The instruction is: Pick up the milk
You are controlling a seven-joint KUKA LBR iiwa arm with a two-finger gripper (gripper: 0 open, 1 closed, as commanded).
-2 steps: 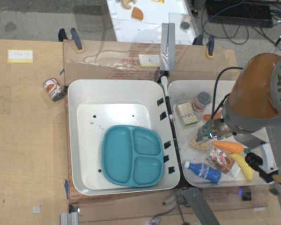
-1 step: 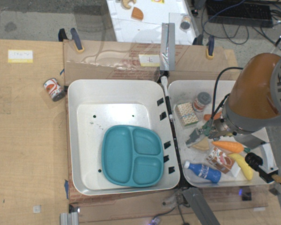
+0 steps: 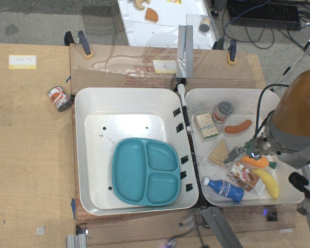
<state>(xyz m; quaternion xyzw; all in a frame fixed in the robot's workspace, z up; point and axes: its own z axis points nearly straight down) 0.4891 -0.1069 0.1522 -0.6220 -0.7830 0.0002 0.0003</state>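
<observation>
The blue milk bottle [image 3: 223,188], white-capped, lies on its side at the front of the right bin [image 3: 196,99], nearest the camera, cap towards the divider between the bins. Just beside it to the right lies a brown and red carton [image 3: 243,176], and beyond that a yellow banana [image 3: 269,183] near the bin's right side. An orange carrot [image 3: 256,163] lies above the carton.

The tool [image 3: 236,155] hangs over the middle of this bin, close to the carrot and a tan wedge [image 3: 219,151], apart from the milk bottle. I cannot tell whether it is released or clenched, and nothing is seen in its grasp. The grey arm [image 3: 295,112] with its orange band comes in from the right.

Farther back in the bin are a small pale box [image 3: 205,125], a jar with a grey lid [image 3: 222,112] and a red sausage [image 3: 237,126].

The left bin [image 3: 88,154] holds a teal divided plate [image 3: 146,171].

The bench [image 3: 26,154] is pale wood; a small can [image 3: 58,98] lies on it left of the bins. Cardboard [image 3: 119,68] stands behind the bins, held by blue clamps [image 3: 83,43]. Beyond are a white table [image 3: 160,9] with toy foods, a keyboard [image 3: 263,6] and cables.
</observation>
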